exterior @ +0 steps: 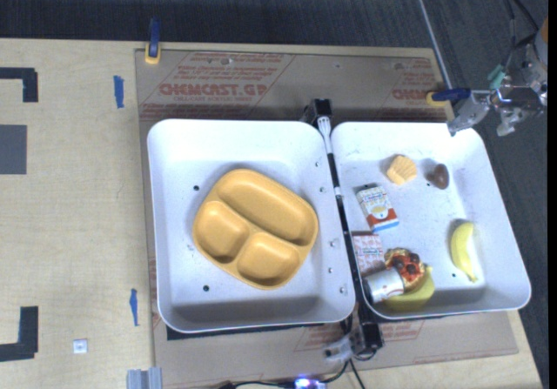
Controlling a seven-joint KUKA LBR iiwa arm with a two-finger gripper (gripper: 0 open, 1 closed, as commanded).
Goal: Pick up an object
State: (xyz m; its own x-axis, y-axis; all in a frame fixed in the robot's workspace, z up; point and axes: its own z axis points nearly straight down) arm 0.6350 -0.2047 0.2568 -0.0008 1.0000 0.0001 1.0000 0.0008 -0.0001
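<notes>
At the near edge of the bench, working away from the camera:

Near cables: a dark clamp with wires [357, 345] sits at the front seam between the two bins.

Right bin, front corner: a shiny metal can [380, 283] lies on its side, touching a yellow-green curved plastic fruit [416, 291]; a small red, black and yellow patterned toy [406, 264] rests on top of them.

Right bin, near left wall: a flat white printed packet with red marks [366, 248] lies just behind the can.

Right bin, right side: a yellow plastic banana [464, 250] lies alone on the floor, well apart from the can cluster.

Left bin: the shallow white tray [174, 152] holds a mustard-yellow three-compartment plastic plate [254, 226], tilted diagonally near its middle.

Right bin, middle: a small white carton with red and blue print [377, 207] lies near the dividing wall.

Right bin, far part: a pale yellow wedge-shaped block [401, 170] sits near a small brown rounded piece [437, 175], the two apart.

Right bin itself: the shallow white tray [496, 196] adjoins the left one.

Under the bins: a brown cardboard sheet with red lettering [226, 83] on a pale wooden bench top [70, 204].

Gripper: the two-finger gripper [513, 104] hangs beyond the right bin's far right corner, outside the rim, away from every object; whether the jaws are apart or together I cannot tell.
</notes>
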